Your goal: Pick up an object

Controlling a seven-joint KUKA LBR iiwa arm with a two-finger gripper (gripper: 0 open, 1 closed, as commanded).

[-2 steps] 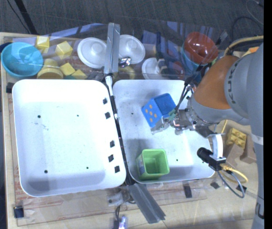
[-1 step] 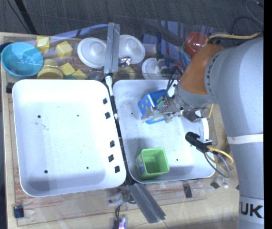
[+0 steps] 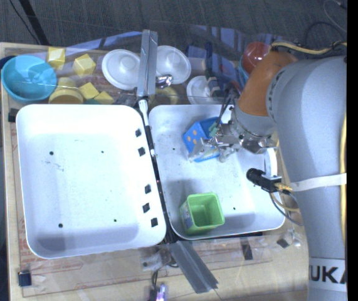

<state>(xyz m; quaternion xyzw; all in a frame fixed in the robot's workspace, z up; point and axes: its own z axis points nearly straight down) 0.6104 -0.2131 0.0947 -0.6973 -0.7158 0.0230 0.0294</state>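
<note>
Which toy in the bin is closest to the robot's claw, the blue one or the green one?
The blue block. It lies right beside the gripper at the far end of the right bin, while the green cup sits apart at the near edge.

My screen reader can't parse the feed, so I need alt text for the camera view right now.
The gripper is low in the right bin, at a blue block near the bin's back. A green cup lies at that bin's front edge, and the left bin sits beside it.
</note>
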